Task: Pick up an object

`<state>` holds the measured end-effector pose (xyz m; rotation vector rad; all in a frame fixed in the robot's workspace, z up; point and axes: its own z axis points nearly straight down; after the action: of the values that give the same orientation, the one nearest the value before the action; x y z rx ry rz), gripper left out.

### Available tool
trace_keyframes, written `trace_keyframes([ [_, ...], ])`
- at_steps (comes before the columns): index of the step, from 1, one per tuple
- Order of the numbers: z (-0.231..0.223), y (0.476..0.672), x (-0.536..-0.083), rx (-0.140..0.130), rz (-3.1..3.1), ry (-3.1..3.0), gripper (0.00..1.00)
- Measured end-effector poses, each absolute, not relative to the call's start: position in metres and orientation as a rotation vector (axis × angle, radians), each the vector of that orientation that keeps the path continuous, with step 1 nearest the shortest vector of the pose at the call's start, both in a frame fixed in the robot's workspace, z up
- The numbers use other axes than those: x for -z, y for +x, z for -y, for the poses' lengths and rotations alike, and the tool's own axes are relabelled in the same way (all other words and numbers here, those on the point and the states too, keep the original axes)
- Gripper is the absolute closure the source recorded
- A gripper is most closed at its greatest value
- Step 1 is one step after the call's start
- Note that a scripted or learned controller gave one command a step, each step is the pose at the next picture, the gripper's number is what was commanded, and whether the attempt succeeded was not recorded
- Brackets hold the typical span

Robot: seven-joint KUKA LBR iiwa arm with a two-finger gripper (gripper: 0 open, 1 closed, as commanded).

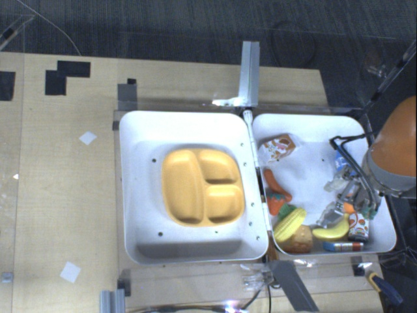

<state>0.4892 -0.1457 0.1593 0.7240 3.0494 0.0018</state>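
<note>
Several small objects lie in the right bin (306,117): a banana (331,231), a yellow-green piece (289,222) touching a brown one (298,239), an orange carrot-like thing (279,189) and a printed packet (278,148), and none of them looks lifted yet. The gripper (340,204) is down among them, just above the banana, but whether it is spread or pressed together I cannot tell, so the grasp and the lift seem still to be done. Beside it, the left bin (140,194) holds a yellow divided tray (201,186).

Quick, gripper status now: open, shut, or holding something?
Gripper: cannot be told. It is low in the right bin, just above the banana.
</note>
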Motion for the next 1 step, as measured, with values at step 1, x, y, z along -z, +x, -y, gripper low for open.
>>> trace_keyframes([
  [1,0.1427,0.5912,-0.0900,-0.002,-3.045,0.702,0.00],
])
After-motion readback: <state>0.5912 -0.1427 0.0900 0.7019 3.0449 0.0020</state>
